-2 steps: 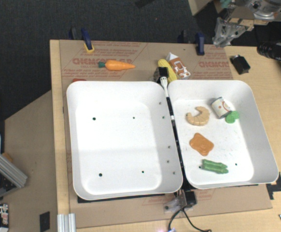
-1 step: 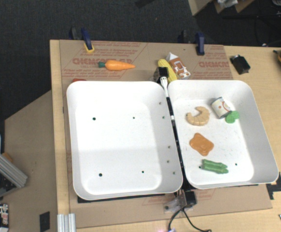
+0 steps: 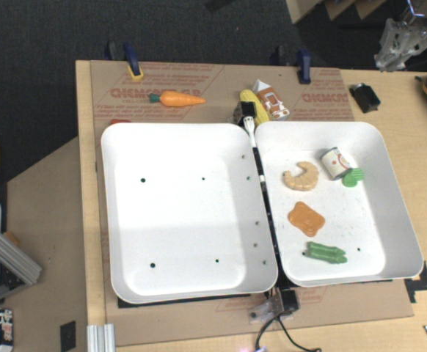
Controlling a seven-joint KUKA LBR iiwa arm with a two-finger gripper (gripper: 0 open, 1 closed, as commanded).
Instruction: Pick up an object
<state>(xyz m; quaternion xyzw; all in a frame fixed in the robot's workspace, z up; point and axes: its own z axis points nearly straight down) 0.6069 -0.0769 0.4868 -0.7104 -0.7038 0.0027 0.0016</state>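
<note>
At top right, off past the table (image 3: 199,79) corner, I see my gripper (image 3: 402,41) parked, jaws' state unclear, while croissant (image 3: 301,176), can (image 3: 336,163), orange piece (image 3: 306,218) and green pod (image 3: 326,253) lie in the right bin (image 3: 389,196).

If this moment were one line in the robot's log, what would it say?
gripper: top right, off the bins | right bin: croissant, can, orange piece, green pod | nothing picked

In my right bin (image 3: 389,196): tan croissant (image 3: 301,176), orange piece (image 3: 306,218), green pod (image 3: 325,253), small can (image 3: 335,163) lying tilted.
</note>
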